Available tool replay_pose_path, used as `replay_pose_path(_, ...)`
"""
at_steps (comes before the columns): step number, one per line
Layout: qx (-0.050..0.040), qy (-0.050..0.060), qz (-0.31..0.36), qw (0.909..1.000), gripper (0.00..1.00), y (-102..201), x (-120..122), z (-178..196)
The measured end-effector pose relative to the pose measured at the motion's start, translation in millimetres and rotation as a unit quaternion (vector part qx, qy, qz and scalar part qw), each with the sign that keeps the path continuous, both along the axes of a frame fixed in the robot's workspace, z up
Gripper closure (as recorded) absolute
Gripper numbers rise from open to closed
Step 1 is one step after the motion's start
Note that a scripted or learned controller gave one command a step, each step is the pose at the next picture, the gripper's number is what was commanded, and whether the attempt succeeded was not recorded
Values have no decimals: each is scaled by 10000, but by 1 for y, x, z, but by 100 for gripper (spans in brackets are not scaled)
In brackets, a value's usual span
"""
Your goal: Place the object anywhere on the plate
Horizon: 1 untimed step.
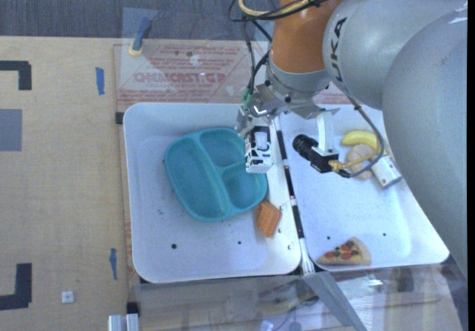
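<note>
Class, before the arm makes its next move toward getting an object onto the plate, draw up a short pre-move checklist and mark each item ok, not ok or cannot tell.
1. Teal plate lies flat in left bin: ok.
2. Gripper sits over the plate's right edge: ok.
3. Object held between fingers: cannot tell.
4. Orange piece already on plate: not ok; it lies beside the plate's lower right edge.
5. Pizza slice and banana lie in right bin, away from the plate: ok.

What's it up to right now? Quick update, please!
Gripper low over teal plate's right edge. Orange object lies in left bin, just off the plate. Nothing between them.
</note>
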State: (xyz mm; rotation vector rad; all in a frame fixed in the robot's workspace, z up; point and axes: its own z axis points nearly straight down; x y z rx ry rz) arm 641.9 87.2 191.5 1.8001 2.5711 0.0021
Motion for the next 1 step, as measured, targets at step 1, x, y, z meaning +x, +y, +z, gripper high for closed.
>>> replay_pose_path(1, 0, -2, 1, 10000, 0, 0, 0, 0)
